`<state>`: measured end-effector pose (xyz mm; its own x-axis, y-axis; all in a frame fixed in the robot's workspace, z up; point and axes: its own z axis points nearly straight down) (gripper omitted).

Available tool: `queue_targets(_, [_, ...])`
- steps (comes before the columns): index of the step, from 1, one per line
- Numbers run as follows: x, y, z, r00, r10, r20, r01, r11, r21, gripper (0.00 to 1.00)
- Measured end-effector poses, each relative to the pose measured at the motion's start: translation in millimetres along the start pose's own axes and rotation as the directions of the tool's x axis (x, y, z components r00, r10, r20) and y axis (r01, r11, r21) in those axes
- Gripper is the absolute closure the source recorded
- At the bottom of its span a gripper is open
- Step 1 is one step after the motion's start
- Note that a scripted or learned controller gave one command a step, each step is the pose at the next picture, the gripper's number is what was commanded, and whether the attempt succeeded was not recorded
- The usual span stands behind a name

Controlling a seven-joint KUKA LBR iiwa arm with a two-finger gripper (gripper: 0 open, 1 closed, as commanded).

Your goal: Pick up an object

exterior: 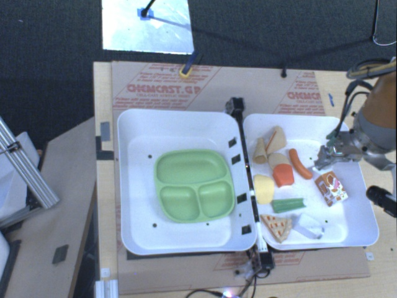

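The right bin [363,228] holds several toy foods: tan bread pieces [270,144], an orange-red sausage [301,164], a red block [283,176], a yellow piece [263,189], a green stick [288,205], a pizza slice [277,227], a pale flat piece [308,231] and a red printed carton [332,189]. My gripper [327,156] hangs over the right side of this bin, just right of the sausage and above the carton. Nothing is seen held in it.
The left bin [133,166] bears a green divided plate [192,185]. A black hinge strip [244,172] runs between the bins. The arm's orange band [378,107] is at the right edge. A black part [381,200] juts over the right bin's rim.
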<state>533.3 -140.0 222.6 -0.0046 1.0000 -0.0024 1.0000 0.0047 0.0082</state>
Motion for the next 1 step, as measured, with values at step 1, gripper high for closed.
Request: queue_targets(1, [0.0, 1.0, -1.8, 1.0, 0.0, -0.002, 0.0, 1.0, 0.005, 1.0])
